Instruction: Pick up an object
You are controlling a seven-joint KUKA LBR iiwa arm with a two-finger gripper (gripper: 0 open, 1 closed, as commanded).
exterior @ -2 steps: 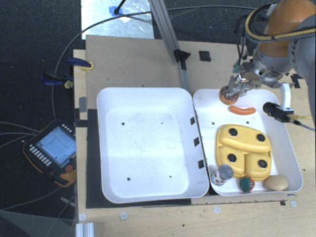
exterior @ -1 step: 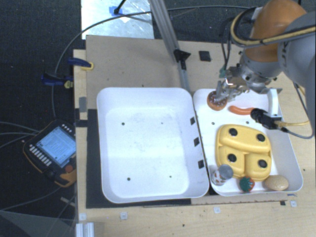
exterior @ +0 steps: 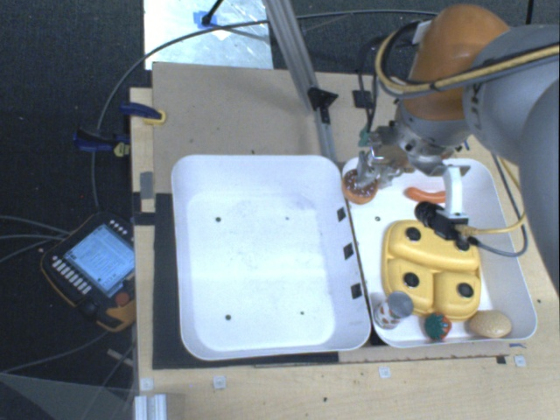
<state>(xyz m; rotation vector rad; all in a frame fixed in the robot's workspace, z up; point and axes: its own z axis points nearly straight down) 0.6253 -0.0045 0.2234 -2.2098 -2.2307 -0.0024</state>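
A: Largest first?
B: Grey arm with orange band [exterior: 455, 46] over right shallow white bin [exterior: 507, 226]. Big yellow moulded plastic block [exterior: 433, 269] lies centre.
A: Jaws [exterior: 366, 169]?
B: At bin's upper-left corner, directly above small round brown-rimmed disc [exterior: 359, 186]. Opening, grip: cannot tell.

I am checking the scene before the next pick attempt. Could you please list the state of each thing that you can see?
gripper: lowered at the right bin's upper left corner, over the brown round object
brown round object: lying under the gripper
yellow toy: lying flat
orange piece: lying flat
beige stone: resting in the near right corner
left bin: upright
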